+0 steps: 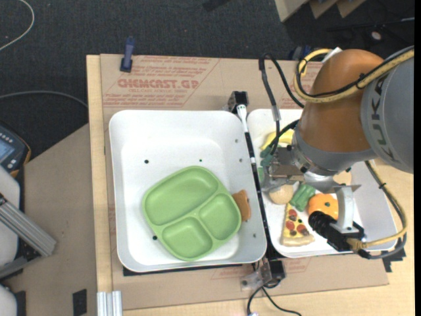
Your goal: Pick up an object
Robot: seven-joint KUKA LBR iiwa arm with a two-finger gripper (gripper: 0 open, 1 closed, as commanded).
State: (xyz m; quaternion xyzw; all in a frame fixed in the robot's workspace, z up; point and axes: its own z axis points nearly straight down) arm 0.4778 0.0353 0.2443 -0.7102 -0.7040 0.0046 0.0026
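Note:
The arm's orange band and grey wrist cover most of the right bin (378, 206), and the gripper (284, 170) reaches down under the wrist near that bin's left wall. Around it lie a beige rounded piece (279, 193), a green toy (302, 195), an orange toy (323, 205), a pizza slice toy (296, 227) and a yellow piece (275, 139). I see nothing clearly held by the gripper. In the left bin (164, 137) a green three-compartment plate (192, 211) rests with a small brown piece (243, 205) at its right edge.
Both bins sit on a brown cardboard sheet (158, 81). A black dividing bar (250, 157) runs between the bins. Cables (273, 94) loop from the arm above the right bin. A black part (332, 232) of the arm lies over the bin's front.

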